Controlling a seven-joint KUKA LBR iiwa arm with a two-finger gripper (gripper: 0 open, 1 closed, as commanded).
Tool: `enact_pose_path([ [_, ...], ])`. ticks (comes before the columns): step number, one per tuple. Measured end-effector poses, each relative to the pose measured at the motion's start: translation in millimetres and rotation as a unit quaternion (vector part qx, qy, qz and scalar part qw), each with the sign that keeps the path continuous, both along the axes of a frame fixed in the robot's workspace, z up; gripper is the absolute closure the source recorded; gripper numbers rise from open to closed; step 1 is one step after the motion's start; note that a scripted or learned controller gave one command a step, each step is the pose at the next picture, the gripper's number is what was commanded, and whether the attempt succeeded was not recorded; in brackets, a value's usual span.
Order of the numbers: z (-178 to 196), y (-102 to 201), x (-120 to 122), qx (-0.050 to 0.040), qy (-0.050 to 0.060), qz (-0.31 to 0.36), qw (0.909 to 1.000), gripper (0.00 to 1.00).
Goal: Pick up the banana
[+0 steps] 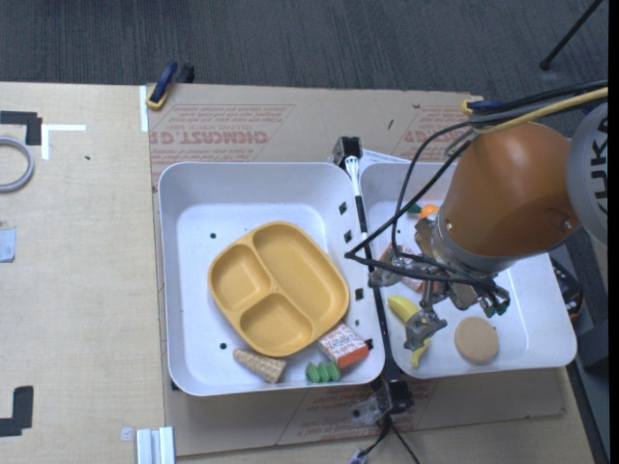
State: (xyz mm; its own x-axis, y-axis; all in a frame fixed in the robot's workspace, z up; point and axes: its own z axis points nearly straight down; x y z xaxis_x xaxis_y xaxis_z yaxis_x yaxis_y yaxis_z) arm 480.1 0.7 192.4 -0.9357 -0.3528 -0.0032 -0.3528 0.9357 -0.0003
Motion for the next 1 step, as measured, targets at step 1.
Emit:
enact_pose_path([
  [1, 0.0, 0.0, 0.0, 0.0000, 0.000, 0.000, 1.0000, 0.00],
])
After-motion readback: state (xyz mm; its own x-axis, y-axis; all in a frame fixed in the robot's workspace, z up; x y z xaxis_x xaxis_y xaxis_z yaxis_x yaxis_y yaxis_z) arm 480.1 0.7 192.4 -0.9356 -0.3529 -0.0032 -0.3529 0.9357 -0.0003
